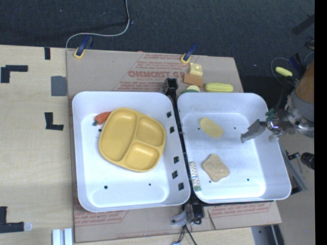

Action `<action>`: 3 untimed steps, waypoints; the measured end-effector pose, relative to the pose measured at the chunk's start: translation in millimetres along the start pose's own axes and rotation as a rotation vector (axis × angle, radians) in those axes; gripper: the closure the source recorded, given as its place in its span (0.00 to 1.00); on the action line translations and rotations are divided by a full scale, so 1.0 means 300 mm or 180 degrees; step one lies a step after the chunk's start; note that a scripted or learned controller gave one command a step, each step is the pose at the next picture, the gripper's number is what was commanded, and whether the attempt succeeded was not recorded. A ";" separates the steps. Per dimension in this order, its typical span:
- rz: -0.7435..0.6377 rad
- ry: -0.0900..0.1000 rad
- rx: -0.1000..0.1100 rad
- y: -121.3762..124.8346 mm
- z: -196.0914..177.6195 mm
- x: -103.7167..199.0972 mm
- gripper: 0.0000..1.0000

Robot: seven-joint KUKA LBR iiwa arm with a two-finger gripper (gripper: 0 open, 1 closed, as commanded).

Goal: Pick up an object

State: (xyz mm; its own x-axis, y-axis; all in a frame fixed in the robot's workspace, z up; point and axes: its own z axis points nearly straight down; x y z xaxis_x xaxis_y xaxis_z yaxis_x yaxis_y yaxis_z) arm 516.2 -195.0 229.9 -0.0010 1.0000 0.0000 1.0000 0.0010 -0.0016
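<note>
Judging the tan bread-slice toy (215, 168) in the right bin (231, 102), just below the yellow chip-like piece (211, 127), as light and stiff, best pinched across its edges; gripper (252, 132) state cannot be told.

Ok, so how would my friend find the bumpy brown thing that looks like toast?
Look in the right bin, the one near the gripper. Two things lie in it: the toast-like piece is the one nearer the front edge. It is tan, squarish and rough, while the pale yellow oval behind it is smooth.
</note>
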 end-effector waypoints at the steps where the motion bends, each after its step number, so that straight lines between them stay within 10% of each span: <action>1: -0.0003 -0.0001 -0.0013 -0.006 0.493 0.204 0.00; 2: -0.0026 -0.0002 -0.0045 0.443 0.357 0.328 0.00; 3: -0.0001 -0.0009 -0.0020 0.382 0.478 0.315 0.00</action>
State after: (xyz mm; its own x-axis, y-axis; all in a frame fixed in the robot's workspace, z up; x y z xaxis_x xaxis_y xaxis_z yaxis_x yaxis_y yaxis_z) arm 630.4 -100.5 86.2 -0.0015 1.0000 -0.0030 1.0000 0.0015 0.0048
